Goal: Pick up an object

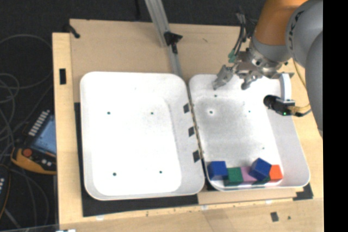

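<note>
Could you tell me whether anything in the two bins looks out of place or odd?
Nothing looks damaged or spilled. The one oddity: every block is bunched against the near wall of the right bin, while the gripper is over its far end, well apart from them.

We see a tan tabletop [125, 46], two white bins [136, 133], a slanted metal rail [155, 5], a handheld pendant [41, 141] among cables at left.

Matt white plastic bins [136, 84], pale wooden bench [119, 46], smooth coloured blocks [244, 171]
</note>
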